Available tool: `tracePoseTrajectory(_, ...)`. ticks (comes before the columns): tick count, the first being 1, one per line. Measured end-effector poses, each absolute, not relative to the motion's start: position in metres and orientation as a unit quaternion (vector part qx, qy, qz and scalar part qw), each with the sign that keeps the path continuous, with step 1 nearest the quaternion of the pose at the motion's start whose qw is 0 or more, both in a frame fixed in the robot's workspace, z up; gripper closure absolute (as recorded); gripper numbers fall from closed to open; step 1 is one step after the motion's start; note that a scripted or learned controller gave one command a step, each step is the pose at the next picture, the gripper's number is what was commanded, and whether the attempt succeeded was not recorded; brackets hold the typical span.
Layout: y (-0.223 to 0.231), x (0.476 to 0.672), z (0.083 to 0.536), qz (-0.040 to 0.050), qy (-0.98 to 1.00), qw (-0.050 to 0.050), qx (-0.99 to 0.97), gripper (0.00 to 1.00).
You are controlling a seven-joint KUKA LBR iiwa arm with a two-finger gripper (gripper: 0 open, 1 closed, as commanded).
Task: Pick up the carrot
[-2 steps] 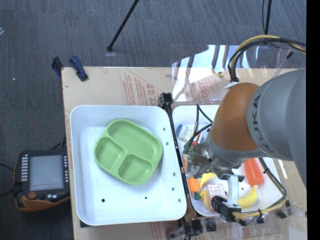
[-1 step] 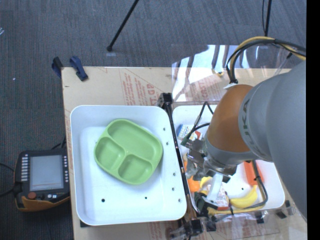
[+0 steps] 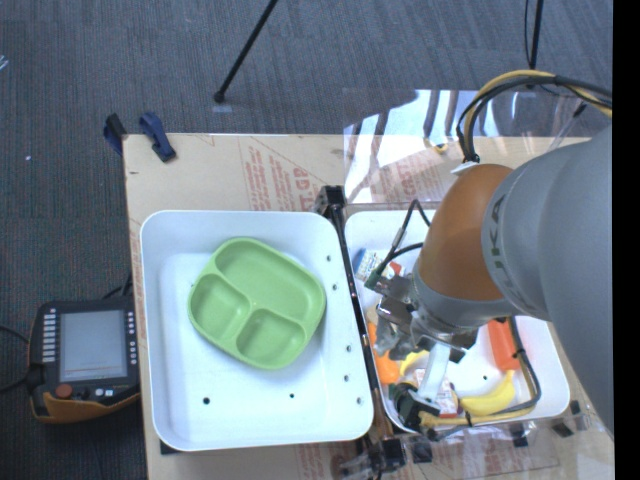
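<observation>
The carrot, an orange stick, lies in the right bin near its right side, partly hidden by the arm. My gripper is low in the same bin, left of the carrot, near the front left corner. Orange and yellow pieces lie right beside the gripper; I cannot tell what they are or whether anything is held. The arm's orange band and grey wrist cover the middle of the bin.
A yellow banana lies at the right bin's front. A small blue and white item sits near its left wall. A green divided plate rests in the left bin.
</observation>
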State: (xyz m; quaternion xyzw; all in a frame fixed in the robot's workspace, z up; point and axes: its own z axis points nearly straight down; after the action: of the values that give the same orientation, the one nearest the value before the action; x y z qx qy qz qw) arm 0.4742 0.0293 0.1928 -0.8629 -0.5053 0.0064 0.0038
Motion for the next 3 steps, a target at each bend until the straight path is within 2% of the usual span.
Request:
tracePoseTrajectory(2, 0.0262, 0.4744, 0.208, 0.0119, -0.504, 0.007, -0.863, 1.0)
tracePoseTrajectory(3, 0.0263, 0.4743, 0.2078, 0.0123, -0.505, 0.007, -0.863, 0.0)
